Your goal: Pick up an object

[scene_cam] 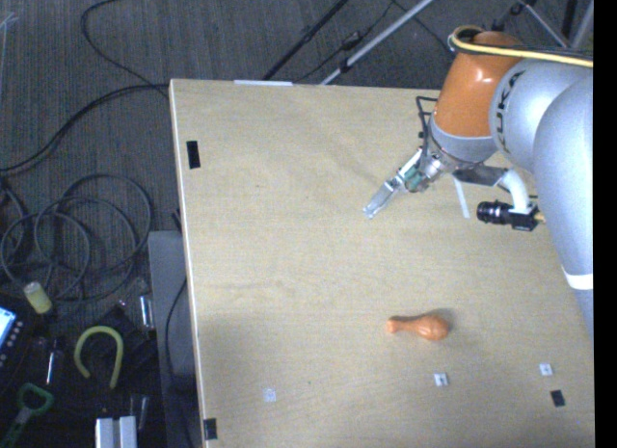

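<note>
One object lies on the counter (289,244): a small orange item (420,327) shaped like a pear or a drumstick, with a rounded bulb at its right end and a narrow neck tapering to the left. It rests on its side on bare surface in the lower middle of the camera view, with nothing touching it.

The tool (378,204) hangs well apart from the item, up and slightly left of it, at the end of the grey arm (549,138) with its orange band. It points down and to the left. Its slender tip reads as one thin streak, so whether the fingers are spread or closed cannot be told, and nothing is seen held there.

Handling assessment, as judgement only: the item looks light, probably hollow plastic or rubber, with a smooth skin that may be slippery. Its rounded form suggests it could roll or pivot if nudged from one side. It does not appear fragile.

Recommended hold: across the short axis, either at the neck where the section is narrow, or just where neck meets bulb so the taper resists sliding out. Gripping over the widest part of the bulb risks the item squirting free. Fingers should close square to the long axis.

A few small dark and pale markers (441,379) dot the surface nearby and present no obstruction.
</note>
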`<action>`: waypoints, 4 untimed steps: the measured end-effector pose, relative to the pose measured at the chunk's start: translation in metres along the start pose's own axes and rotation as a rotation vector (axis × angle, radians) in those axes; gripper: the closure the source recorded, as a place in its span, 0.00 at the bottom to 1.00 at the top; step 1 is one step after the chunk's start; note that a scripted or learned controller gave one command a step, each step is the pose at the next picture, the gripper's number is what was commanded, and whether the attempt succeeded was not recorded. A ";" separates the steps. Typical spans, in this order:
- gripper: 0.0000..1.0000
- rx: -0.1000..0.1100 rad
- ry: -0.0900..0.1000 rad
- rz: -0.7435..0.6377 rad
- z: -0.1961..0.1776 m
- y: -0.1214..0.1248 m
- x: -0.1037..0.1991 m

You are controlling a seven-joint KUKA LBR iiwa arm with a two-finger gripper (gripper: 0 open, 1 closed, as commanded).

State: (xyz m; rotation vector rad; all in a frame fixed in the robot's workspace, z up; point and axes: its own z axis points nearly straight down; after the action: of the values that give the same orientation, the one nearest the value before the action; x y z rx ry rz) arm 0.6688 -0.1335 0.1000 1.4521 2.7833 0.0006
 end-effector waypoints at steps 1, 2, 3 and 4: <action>0.00 0.000 0.000 0.000 0.000 0.000 0.000; 0.00 0.000 0.000 0.000 0.000 0.000 0.000; 0.00 0.000 0.000 0.000 0.000 0.000 0.000; 0.00 0.002 0.000 -0.035 0.016 0.000 0.000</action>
State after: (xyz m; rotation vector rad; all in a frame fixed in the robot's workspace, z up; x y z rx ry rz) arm 0.6686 -0.1333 0.0843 1.4035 2.8092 -0.0029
